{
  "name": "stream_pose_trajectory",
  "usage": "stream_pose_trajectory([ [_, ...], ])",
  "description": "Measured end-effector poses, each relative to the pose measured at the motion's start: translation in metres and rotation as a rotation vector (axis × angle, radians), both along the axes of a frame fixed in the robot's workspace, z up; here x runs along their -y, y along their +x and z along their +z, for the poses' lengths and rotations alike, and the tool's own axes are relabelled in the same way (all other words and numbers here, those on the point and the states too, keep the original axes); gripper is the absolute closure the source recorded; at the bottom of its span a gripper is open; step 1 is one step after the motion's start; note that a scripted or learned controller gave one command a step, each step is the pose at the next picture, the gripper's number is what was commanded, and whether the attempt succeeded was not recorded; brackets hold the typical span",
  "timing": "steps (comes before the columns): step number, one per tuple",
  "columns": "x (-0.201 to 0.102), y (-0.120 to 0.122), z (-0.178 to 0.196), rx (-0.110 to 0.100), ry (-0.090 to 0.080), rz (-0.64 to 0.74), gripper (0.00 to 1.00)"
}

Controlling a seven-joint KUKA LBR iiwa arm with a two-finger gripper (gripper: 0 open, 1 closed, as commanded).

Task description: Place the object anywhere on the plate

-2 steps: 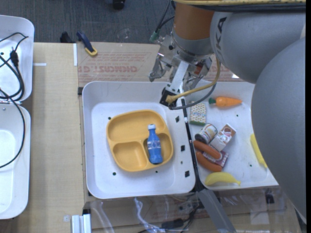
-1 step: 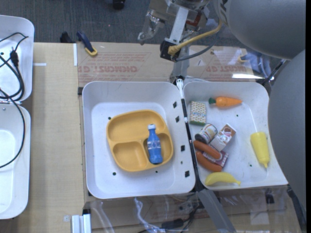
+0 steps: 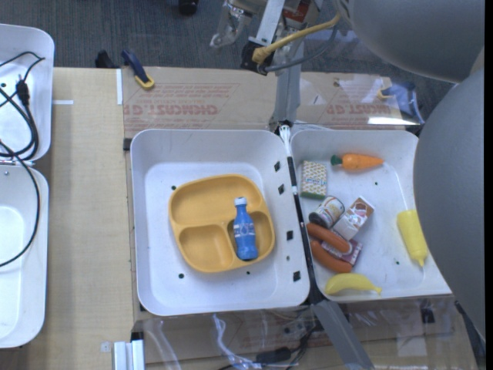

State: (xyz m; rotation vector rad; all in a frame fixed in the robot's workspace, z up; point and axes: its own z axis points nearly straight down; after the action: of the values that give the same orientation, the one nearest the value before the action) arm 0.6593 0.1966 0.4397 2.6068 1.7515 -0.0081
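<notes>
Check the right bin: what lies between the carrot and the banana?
Camera view: between the carrot and the banana lie a small can, a small carton and two hot dogs.

Left bin point(image 3: 146, 206): open floor runs all round the plate point(image 3: 192, 206); the bottle point(image 3: 244, 230) lies across the plate's right compartments, and the left and upper wells are free. Right bin point(image 3: 400, 268): crowded at centre (can point(image 3: 329, 210), carton point(image 3: 356, 216), sausages point(image 3: 330, 247)), with a banana point(image 3: 352, 285) in front, a carrot point(image 3: 360, 161) at the back and corn point(image 3: 413, 236) to the right. The arm point(image 3: 454, 153) overhangs its right side.
</notes>
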Motion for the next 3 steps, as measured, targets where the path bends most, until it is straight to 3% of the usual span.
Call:
stream_pose_trajectory([
  [1,-0.001,0.0,-0.061,-0.001,0.0,-0.19,0.0],
  [2,0.016,0.0,-0.036,0.002,0.001,-0.234,0.0],
  [3,-0.018,0.0,0.001,0.002,0.0,-0.236,0.0],
])
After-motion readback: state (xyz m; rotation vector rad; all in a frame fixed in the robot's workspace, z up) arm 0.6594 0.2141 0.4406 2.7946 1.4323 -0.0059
